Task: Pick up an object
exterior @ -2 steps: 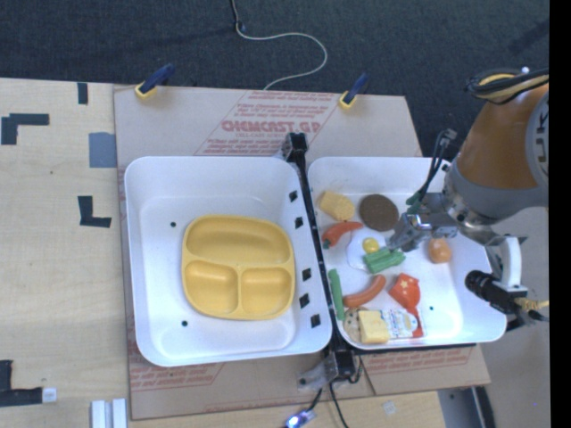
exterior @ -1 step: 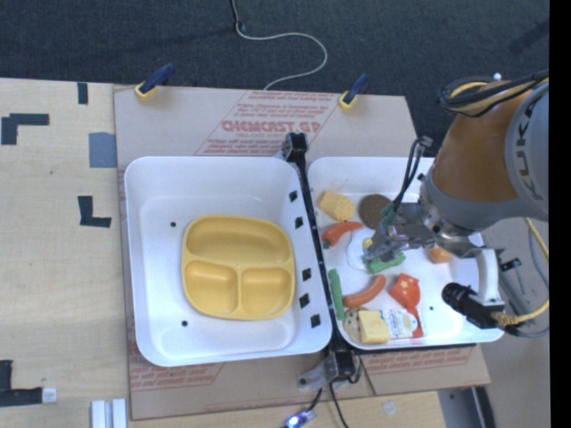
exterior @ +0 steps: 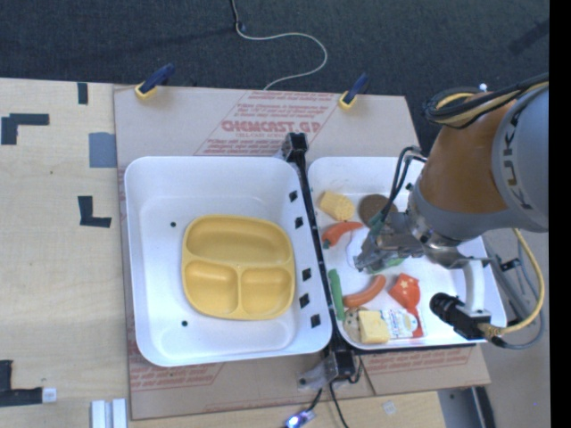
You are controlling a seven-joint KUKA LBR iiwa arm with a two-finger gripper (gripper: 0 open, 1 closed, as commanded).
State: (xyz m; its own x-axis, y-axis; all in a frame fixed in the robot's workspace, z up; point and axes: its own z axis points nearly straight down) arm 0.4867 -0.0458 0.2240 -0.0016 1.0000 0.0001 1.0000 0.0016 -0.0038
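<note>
My gripper [exterior: 375, 255] hangs low over the middle of the right bin [exterior: 357, 169], its dark fingers pointing down-left. Around it lie several toy foods: a yellow piece [exterior: 336, 206] at the back, a brown round piece [exterior: 374, 208] beside that, an orange-red curved piece [exterior: 338, 232] to the left, and a green stick [exterior: 336, 292] along the divider. Nearer the front lie an orange sausage [exterior: 366, 291], a red piece [exterior: 406, 289] and a pale yellow wedge [exterior: 374, 326] on a white packet. Nothing shows between the fingers.
The left bin [exterior: 147, 239] holds a yellow three-compartment plate [exterior: 239, 266]. A black divider strip [exterior: 308, 239] separates the bins. The grey and orange arm [exterior: 473, 176] covers the right bin's far right side. Both bins rest on a cardboard sheet [exterior: 259, 123].
</note>
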